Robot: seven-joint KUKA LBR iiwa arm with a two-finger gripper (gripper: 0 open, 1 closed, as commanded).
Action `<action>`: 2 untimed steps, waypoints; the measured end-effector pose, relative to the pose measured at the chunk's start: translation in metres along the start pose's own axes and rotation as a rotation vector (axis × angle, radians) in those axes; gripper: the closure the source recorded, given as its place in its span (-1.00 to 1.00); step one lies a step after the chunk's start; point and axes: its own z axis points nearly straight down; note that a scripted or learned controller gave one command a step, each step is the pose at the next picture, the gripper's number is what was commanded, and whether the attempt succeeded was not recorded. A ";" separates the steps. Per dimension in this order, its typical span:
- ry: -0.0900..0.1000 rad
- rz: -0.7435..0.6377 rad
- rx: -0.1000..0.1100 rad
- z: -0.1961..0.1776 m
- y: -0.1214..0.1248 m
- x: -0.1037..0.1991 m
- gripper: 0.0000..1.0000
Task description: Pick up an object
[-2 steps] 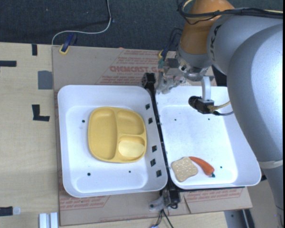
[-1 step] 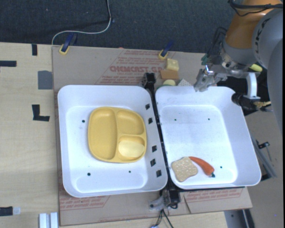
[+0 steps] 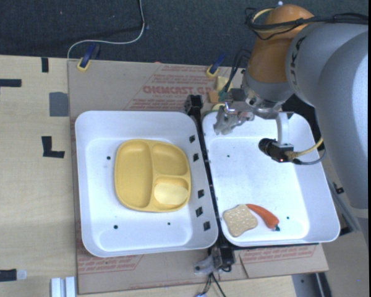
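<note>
Far to the left of the gripper (image 3: 227, 117) and nearer the camera, a yellow divided plate (image 3: 152, 174) lies flat in the middle of the left bin (image 3: 86, 135), with bare white floor all round it, so it looks parked as a wide, low thing rather than an easy pick. The raised divider between the two bins runs just left of the gripper, and that wall is probably the tightest edge for any move on that side. The gripper itself hangs over the far left corner of the right bin (image 3: 309, 228), near the rim, with nothing visible between its fingers; whether they are apart or together I cannot tell. A dark cable fitting (image 3: 278, 150) hangs off the arm a little to its right. The likely things to lift sit well apart from the gripper, toward the camera at the near edge: a slice of bread (image 3: 239, 219) and, touching its right side, a carrot (image 3: 263, 215). The bin floor between is bare, giving open room to travel and descend.
</note>
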 end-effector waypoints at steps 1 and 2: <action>0.000 -0.001 0.000 0.014 -0.035 0.078 1.00; -0.002 0.008 -0.003 0.000 -0.047 -0.005 1.00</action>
